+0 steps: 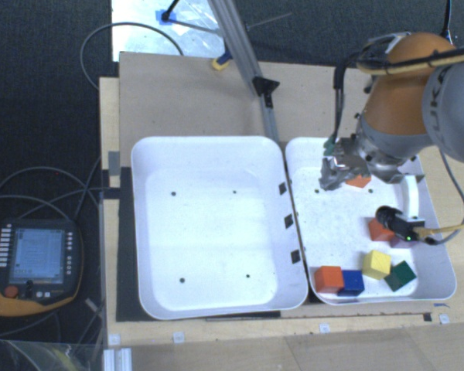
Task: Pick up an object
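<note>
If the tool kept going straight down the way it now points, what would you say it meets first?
Probably the orange block beside the tool, or the right bin floor next to it. Depth is unclear from this slanted view, so I cannot say which.

You look down from one fixed overhead camera, slanted; both bins [216,149] fill centre, arm [441,91] entering from 3 o'clock.

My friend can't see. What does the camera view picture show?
A grey and orange robot arm hangs its claw over the right bin, near an orange block. Orange, blue, yellow and green blocks lie along its front edge.
</note>
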